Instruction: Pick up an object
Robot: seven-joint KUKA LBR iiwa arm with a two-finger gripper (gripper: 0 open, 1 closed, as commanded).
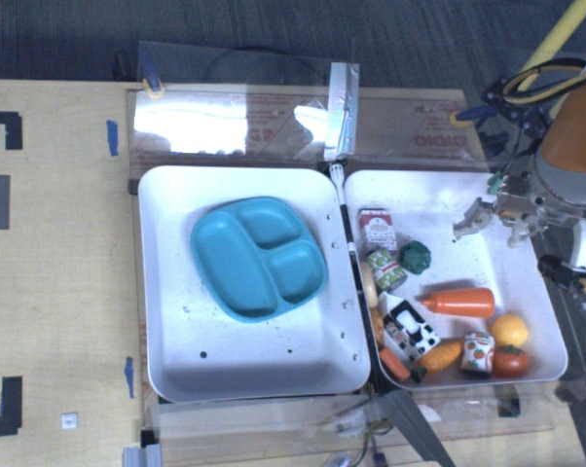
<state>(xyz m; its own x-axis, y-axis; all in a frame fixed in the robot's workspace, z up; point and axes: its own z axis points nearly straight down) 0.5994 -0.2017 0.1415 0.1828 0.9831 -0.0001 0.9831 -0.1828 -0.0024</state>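
My gripper hangs over the upper right part of the right bin, fingers spread open with nothing between them. Below and to its left lie the objects: a red and white carton, a dark green ball, a green packet, an orange bottle, a yellow lemon, a red tomato, a small printed can, a black and white toy and an orange carrot. The gripper touches none of them.
The left bin holds a blue divided plate. A clear plastic sheet and a metal bracket stand behind the bins. Yellow and black cables hang at the upper right beside the arm.
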